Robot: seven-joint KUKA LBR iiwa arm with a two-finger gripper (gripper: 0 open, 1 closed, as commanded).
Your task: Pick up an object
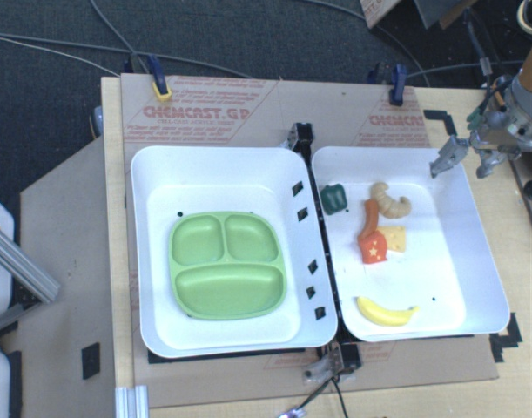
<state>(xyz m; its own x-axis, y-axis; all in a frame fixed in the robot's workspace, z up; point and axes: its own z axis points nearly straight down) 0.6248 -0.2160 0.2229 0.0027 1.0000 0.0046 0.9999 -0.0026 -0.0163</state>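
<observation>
Banana [386,313] is our pick, lying near the front edge of the right bin [474,259].

We'd guess it's a light, hard plastic toy, kinda slick and curved, so we'd take it across the fat middle rather than the tapered ends, where it could squirt out. The claw [467,158] hangs spread and empty over the bin's back right corner, well apart from everything. Other options sit closer together: a strawberry [373,248] touching a yellow cheese wedge [394,239], an orange carrot [371,214], a tan croissant-looking thing [390,200] and a green pepper [333,198]. The left bin [152,233] holds a green divided plate [227,265].
</observation>
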